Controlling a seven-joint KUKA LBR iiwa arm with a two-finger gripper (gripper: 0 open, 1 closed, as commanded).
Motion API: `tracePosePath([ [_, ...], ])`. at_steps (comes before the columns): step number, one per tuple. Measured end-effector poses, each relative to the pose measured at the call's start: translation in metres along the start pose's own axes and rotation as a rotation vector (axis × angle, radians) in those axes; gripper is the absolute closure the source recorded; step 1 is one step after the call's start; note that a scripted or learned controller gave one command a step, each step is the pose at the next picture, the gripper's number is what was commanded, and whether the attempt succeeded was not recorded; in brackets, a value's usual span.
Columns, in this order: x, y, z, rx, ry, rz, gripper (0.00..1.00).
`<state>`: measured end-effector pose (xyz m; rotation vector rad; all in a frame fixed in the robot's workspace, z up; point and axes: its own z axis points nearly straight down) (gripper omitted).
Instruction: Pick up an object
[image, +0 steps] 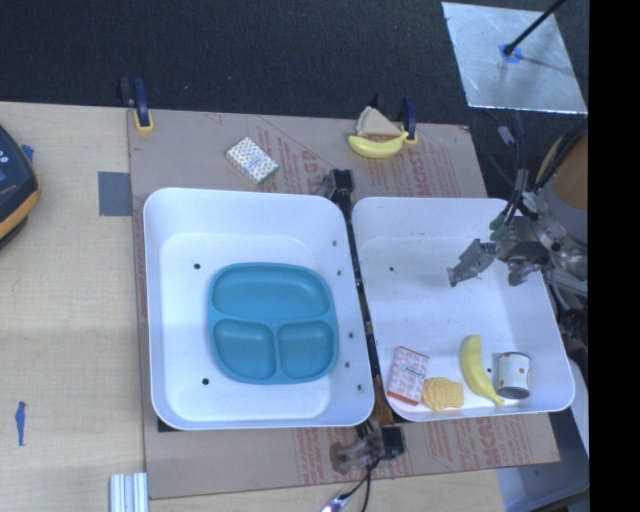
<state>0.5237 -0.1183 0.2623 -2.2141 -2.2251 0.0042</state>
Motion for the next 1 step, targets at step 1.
tracePosePath([
  [1,-0.0347,-0.0115,0.1082,0.001,0.000,0.001,0.00],
])
